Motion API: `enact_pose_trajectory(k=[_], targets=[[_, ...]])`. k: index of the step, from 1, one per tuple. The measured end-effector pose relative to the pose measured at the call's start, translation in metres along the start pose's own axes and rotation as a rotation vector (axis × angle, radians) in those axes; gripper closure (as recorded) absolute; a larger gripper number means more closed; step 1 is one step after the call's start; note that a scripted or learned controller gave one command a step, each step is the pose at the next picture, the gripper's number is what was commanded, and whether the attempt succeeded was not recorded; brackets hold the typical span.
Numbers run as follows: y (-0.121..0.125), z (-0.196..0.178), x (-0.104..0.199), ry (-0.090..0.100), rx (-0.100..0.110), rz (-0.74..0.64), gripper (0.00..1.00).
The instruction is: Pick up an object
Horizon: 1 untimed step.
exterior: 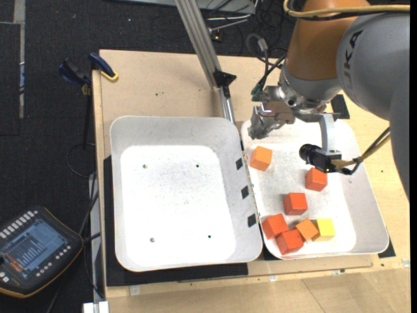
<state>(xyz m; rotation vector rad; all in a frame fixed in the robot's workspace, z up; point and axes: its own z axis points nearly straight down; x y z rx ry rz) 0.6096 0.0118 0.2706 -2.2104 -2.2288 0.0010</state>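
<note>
Several small blocks lie in the right bin [365,201]. An orange block [260,158] sits near the bin's upper left. A red block [316,179] lies further right, another red block [295,203] below it. At the lower left of the bin cluster a red block [274,225], a second red one [290,240], an orange block [307,229] and a yellow block [324,227]. My gripper [260,126] hangs over the bin's upper left corner, just above the orange block, with nothing visible between its fingers.
The left bin [124,175] adjoins the right one. A metal pole [202,38] slants down to the bins' shared top edge. A blue clamp [88,70] sits at the bench's far left corner. A teach pendant [32,246] lies off the bench at lower left.
</note>
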Motion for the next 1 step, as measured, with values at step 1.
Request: enact_pose_trajectory(k=[1], targets=[[0.0077,0.0144,0.0582,0.000,-0.002,0.000,1.00]])
